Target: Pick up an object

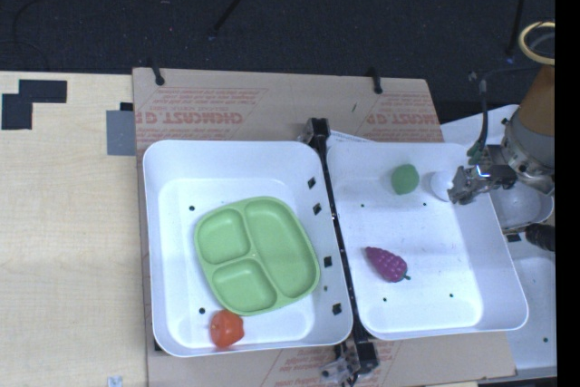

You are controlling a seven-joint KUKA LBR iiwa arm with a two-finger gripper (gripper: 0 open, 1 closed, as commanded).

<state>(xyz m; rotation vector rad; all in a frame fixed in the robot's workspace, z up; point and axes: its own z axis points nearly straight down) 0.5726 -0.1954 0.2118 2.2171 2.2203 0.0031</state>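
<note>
Since the task names no particular object, we take the green ball [405,178] as the likeliest pick: it lies in the upper part of the right bin [503,322], near that bin's right wall. Close beside it on the right sits a small white rounded thing [440,186], which we cannot identify; it rests at the bin's edge, between the ball and the gripper [468,186].

We see the gripper at the right rim of that bin, to the ball's right and at about the same height in the camera view, near but apart from it. Whether it is released or clenched we cannot tell; its tip is too small and dark to read, and nothing visibly sits in it.

What could go wrong, in our judgement: the ball is round and may roll off if nudged off-centre, and the white thing stands in the gripper's path, so a sideways approach could push one into the other. The bin wall is also close enough to foul a descent.

Further out, a purple grape-like toy [387,264] lies mid-bin, well clear. The left bin [172,163] holds a green divided plate [299,281] and a red-orange object [227,328].
</note>
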